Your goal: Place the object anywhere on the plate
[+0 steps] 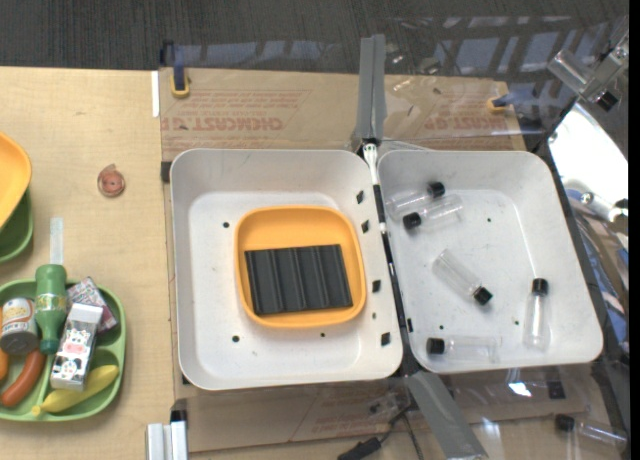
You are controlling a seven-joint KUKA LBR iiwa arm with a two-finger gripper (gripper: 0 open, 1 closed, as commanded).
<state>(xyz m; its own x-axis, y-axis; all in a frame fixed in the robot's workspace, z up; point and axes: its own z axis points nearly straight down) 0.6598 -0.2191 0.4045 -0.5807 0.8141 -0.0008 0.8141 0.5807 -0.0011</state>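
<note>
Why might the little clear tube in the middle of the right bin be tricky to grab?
The clear vial with a black cap lies on its side and looks round, so a push would probably roll it across the right bin. Its smooth, see-through wall may slip between fingers. It looks small and hollow, so likely light, and possibly breakable if squeezed hard.

The cardboard sheet [262,113] behind the bins bears upside-down red print — "CHEMCAST" — nothing else is legible.

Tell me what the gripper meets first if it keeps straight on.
Unclear: the gripper is a blur beyond the right bin, at its far corner, heading unreadable. Dropping straight down, it would probably meet that bin's rim first.
</note>
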